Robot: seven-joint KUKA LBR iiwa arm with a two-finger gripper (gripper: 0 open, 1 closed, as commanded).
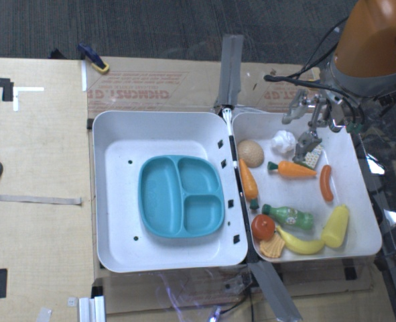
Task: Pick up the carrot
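Where bins meet, two carrots (248,181)

Side by side on the bench: left shallow white bin (110,200) and right shallow white bin (358,173), walls touching.

In the left bin, centred: teal three-compartment plastic plate (182,196).

In the right bin:
- **Far left:** beige egg-shaped ball (250,153), with a white crumpled lump (284,140) to its right.
- **Before the lump:** orange plastic carrot with green stub (295,170), lying crosswise.
- **Just above the carrot:** grey two-finger gripper (309,149).
- **Right of the carrot:** red plastic sausage (326,182).
- **Along the left wall:** orange tapered plastic piece (248,182).
- **Nearer, left to right:** red plastic tomato (263,227), green plastic bottle (288,217), yellow plastic banana (299,243) and yellow rounded plastic fruit (336,225).
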